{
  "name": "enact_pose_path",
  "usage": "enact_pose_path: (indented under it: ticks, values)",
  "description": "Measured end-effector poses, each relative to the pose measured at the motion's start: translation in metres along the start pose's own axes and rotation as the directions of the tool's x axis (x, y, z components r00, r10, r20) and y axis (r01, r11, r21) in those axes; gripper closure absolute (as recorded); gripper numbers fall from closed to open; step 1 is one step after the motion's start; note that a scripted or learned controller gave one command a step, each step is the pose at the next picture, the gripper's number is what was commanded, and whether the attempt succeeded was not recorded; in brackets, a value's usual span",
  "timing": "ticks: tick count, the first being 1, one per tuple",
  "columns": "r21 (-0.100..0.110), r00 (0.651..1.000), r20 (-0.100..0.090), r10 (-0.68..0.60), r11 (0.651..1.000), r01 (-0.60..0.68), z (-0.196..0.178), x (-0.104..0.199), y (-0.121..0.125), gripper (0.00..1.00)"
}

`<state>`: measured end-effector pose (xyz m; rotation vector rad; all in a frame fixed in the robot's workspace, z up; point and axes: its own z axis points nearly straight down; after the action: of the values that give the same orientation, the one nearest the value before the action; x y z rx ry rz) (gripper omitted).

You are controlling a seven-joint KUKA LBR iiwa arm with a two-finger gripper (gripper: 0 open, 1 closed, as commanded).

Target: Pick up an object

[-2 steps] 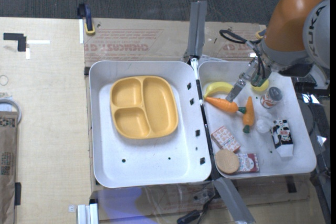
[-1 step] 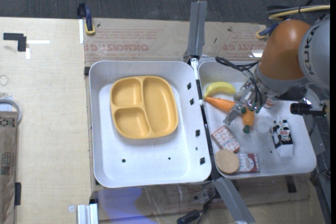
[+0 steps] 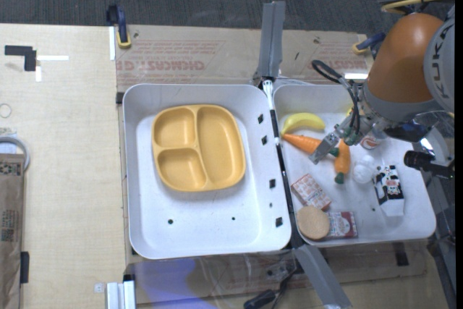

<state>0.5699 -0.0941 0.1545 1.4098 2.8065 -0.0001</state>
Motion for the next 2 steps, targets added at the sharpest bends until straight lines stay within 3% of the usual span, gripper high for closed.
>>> enact_pose_path:
  ticks: [1, 2]
  values:
    - [0.001, 0.993, -0.001, -0.121, 0.993, 0.121, 0.063, -0.014, 0.012, 0.0]
    - [0.001, 0.988, 0.001, 0.154, 0.988, -0.154, -0.037, 0.004, 0.038, 0.0]
